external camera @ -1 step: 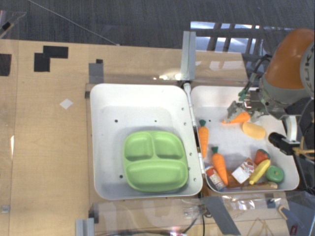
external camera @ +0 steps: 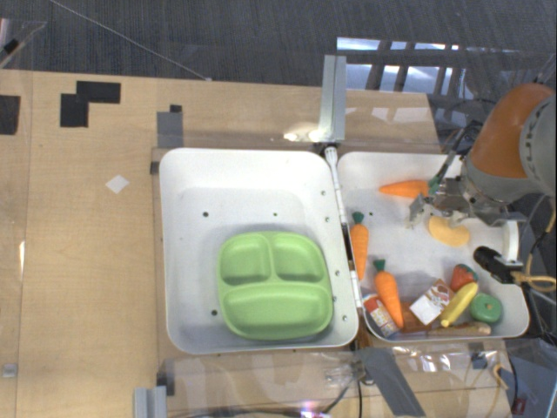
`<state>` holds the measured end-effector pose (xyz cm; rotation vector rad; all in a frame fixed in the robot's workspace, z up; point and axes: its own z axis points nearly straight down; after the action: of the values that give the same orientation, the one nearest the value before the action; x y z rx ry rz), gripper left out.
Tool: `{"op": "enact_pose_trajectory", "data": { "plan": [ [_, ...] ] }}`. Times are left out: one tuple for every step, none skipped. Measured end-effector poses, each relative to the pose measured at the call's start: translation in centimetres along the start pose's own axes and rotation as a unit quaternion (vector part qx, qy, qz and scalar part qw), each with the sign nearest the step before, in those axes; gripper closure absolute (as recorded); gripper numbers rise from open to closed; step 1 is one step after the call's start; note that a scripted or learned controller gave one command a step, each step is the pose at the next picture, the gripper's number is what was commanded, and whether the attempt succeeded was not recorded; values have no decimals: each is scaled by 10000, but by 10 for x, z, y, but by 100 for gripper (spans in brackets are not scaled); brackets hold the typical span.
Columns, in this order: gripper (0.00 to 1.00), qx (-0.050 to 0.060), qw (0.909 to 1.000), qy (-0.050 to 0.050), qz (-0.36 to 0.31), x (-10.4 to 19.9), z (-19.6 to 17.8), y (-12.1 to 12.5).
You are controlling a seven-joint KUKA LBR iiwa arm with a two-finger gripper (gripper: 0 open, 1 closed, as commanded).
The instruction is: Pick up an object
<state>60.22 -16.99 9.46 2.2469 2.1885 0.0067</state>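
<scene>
My gripper (external camera: 432,207) hangs low over the upper part of the right bin (external camera: 396,171), reaching in from the right under the orange-banded wrist. Just below it lies a pale yellow piece (external camera: 449,232), partly covered by the gripper. An orange carrot (external camera: 404,189) lies right at its left side. Nothing shows as lifted off the bin floor.
A second carrot (external camera: 359,244) lies along the divider and a third (external camera: 388,296) lower down. A banana (external camera: 459,304), a red fruit (external camera: 462,277), a green round piece (external camera: 486,308) and a white packet (external camera: 430,305) crowd the bin's lower right. The left bin (external camera: 200,190) holds a green divided plate (external camera: 275,286).
</scene>
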Motion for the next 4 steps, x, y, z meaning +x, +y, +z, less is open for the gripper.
{"op": "enact_pose_trajectory", "data": {
  "plan": [
    [0, 144, 9997, 15, 214, 7, 7, 63],
    [0, 37, 9993, -2, 376, -10, 4, 56],
    [0, 31, 9916, -4, 1293, 48, 7, 66],
    [0, -18, 9897, -7, 1431, -22, 6, 15]
  ]
}}
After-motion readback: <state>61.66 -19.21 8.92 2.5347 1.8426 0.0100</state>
